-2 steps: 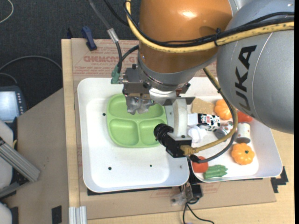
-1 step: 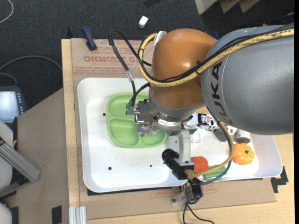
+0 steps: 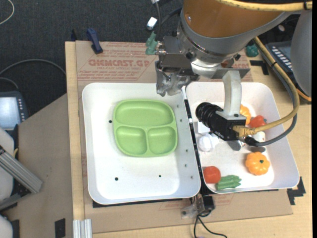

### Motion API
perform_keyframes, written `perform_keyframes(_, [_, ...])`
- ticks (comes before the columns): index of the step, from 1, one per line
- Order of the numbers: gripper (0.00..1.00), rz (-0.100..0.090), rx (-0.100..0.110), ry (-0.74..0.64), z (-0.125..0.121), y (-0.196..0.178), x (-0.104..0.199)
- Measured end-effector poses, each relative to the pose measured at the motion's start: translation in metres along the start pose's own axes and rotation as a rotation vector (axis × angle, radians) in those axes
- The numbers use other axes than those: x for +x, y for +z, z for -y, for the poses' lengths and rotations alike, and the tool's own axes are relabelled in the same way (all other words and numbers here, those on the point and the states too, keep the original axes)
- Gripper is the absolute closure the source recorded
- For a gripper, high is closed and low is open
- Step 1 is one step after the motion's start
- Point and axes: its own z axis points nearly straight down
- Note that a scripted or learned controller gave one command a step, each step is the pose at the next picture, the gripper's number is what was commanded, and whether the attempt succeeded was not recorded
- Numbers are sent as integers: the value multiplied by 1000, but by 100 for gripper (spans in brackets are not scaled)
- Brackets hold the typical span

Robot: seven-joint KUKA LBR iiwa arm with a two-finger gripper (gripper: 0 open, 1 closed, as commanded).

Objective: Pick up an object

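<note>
Closest, our arm [image 3: 233, 14] poises the end effector [image 3: 170, 86] over the left bin's [image 3: 99, 157] upper-right corner, likely targeting the green divided plate [image 3: 146, 128]; whether it is apart or together, we cannot tell.

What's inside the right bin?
Visible in the right bin: an orange pumpkin, a red toy beside a green toy, a white lump, another red piece. The arm covers the bin's middle and back.

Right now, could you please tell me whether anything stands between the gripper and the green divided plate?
Nothing visible does. The gripper is above the far edge of the left bin, and the green divided plate lies just in front of it, with only bare bin floor between them.
</note>
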Motion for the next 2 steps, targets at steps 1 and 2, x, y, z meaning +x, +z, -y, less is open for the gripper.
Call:
perform_keyframes(1, [100,12,27,5,3,65,-11])
perform_keyframes(2, [100,13,30,3,5,140,1])
